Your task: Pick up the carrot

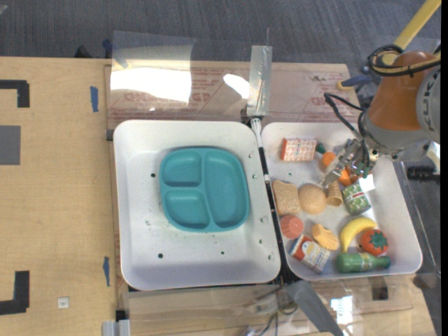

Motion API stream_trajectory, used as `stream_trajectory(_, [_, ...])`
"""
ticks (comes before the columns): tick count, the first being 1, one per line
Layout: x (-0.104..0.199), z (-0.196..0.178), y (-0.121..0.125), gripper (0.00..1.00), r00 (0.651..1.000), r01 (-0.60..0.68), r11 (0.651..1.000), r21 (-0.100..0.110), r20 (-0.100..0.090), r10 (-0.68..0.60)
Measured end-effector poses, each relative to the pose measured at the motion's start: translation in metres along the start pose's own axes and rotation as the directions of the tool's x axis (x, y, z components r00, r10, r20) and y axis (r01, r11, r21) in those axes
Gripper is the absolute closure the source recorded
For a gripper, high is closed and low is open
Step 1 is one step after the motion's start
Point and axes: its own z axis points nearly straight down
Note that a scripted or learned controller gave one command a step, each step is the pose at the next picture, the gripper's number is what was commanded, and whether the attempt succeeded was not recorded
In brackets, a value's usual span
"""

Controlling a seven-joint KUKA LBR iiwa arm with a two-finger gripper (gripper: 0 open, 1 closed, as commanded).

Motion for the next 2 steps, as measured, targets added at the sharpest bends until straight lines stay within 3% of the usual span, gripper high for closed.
stream_trajectory(1, [0.056, -0.085, -0.005, 1.00, 0.986, -0.168, 0.986, -0.002, 0.001, 0.168])
stream_trajectory(2, [0.056, -0.016, 0.005, 1.00, 0.962, -0.273, 0.962, -0.012, 0.014, 0.273])
